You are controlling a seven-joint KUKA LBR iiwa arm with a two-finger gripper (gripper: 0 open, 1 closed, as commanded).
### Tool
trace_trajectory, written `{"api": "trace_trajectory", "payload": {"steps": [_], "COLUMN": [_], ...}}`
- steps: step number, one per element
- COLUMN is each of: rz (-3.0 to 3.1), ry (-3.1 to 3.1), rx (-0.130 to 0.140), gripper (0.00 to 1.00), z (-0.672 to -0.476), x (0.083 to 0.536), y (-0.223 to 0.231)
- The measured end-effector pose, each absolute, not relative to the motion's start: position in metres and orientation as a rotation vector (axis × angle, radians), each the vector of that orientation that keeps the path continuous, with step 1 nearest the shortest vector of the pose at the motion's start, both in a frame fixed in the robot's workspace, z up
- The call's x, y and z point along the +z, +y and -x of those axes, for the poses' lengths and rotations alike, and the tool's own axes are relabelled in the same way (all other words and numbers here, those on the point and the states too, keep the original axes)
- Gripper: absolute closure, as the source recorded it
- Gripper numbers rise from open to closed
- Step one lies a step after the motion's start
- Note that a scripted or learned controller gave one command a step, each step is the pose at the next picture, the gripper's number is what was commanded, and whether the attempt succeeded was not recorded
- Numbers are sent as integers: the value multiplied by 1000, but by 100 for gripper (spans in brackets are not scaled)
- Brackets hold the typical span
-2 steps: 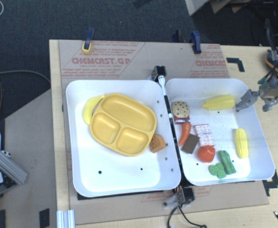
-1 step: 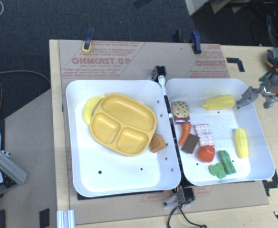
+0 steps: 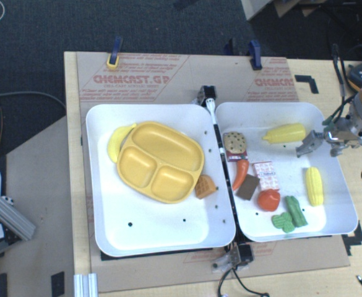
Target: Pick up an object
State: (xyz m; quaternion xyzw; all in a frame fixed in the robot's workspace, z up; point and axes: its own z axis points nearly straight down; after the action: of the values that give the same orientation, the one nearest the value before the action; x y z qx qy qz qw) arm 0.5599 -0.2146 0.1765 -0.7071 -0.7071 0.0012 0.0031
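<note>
Nearest us, the worktop [image 3: 168, 271] carries two white bins [image 3: 116, 228]. In the left: one yellow divided tray [image 3: 159, 163]. In the right: two corn cobs [image 3: 315, 185], the upper just beside our gripper [image 3: 312, 142], fingers spread and empty. We should descend squarely over that cob [image 3: 284, 133], then close across its width.

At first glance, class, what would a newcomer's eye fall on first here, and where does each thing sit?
The big yellow divided tray dominates the left bin, lying over a yellow plate with a brown toy bread piece at its lower right corner. In the right bin, small toy foods are scattered: two corn cobs, a red tomato and green vegetables. The hand reaches in over that bin's right edge.
</note>
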Motion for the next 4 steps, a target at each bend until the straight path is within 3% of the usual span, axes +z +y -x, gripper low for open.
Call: {"api": "trace_trajectory", "payload": {"steps": [2,3,4], "rz": [2215,2221,2224], "ry": [-2217,-2220,-2228], "rx": [1,-1,-4], "gripper": [0,100,100], "z": [-554,-555,-563], "x": [82,95,150], "y": [-211,-212,-204]}}
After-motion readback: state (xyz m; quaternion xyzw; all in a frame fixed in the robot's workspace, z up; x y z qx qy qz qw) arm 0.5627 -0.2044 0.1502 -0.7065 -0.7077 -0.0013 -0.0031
